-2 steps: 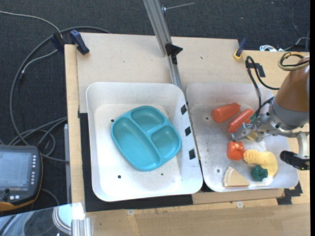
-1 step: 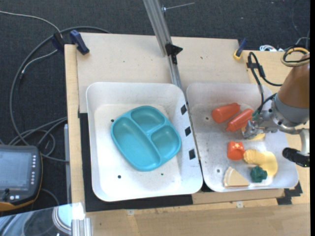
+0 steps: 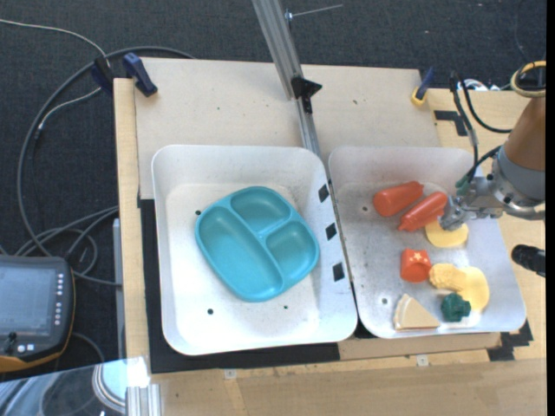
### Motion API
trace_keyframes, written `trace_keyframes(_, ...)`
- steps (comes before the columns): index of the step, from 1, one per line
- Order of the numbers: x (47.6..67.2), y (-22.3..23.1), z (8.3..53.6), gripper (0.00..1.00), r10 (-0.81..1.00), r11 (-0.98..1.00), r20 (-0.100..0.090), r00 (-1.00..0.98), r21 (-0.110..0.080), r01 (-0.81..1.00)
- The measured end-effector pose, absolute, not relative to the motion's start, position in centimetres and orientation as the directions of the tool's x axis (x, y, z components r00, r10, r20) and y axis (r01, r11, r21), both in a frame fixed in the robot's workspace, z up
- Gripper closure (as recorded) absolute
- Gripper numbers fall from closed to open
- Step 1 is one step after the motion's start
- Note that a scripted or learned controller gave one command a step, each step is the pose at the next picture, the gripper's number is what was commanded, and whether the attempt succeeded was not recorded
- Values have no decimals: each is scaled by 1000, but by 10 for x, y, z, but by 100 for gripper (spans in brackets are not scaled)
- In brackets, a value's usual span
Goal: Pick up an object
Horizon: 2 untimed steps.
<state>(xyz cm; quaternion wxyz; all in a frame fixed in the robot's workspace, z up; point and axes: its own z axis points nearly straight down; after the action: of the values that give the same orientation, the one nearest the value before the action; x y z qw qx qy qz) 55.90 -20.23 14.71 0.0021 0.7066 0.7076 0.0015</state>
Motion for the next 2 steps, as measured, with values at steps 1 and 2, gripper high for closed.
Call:
trace_keyframes(1, 556, -212, 203, 100, 1000, 0, -1, 0, 6, 1000)
trace_keyframes(2, 558, -212, 222, 100, 1000, 2, -2, -2, 5, 1000)
